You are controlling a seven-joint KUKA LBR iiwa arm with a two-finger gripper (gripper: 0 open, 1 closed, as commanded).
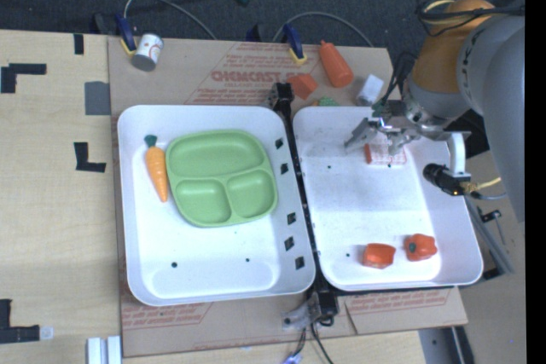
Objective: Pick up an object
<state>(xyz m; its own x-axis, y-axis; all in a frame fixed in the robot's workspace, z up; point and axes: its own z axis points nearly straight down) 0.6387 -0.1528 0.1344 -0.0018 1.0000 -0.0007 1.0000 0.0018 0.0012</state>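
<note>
Camera view — metal gripper (pixel 378 138), glossy white bin (pixel 444 268)

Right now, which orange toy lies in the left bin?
The toy carrot, lying beside the green divided plate; the other orange pieces sit in the right bin or outside.

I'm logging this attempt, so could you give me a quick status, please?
Gripper low over right bin, upper part, nothing seen held. Small red piece just below it. Two orange-red toys at near edge, nothing in the way.
</note>
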